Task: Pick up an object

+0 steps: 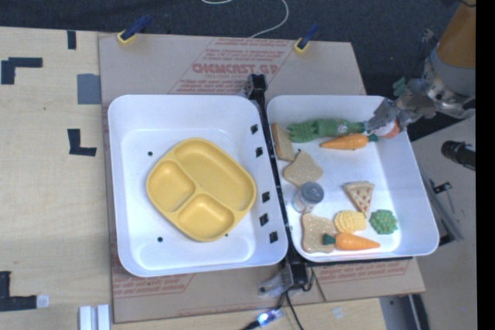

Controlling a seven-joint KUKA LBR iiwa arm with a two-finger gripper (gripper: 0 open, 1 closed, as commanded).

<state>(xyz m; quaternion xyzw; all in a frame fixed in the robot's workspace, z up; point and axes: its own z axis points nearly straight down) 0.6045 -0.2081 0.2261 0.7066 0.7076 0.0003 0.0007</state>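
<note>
The gripper (384, 122) sits at the right bin's (410, 166) far right corner; whether its jaws are spread or pressed together cannot be told. Nearest candidates: the upper carrot (345, 141) just beside it, and the green vegetable (319, 128). Risk: the bin wall may block closure, or both items get pinched. Count: two carrots, one yellow tray (201, 188) in the left bin (128, 166).

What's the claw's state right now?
Claw: at the right bin's upper right edge, beside the carrot; open or shut cannot be told.
</note>
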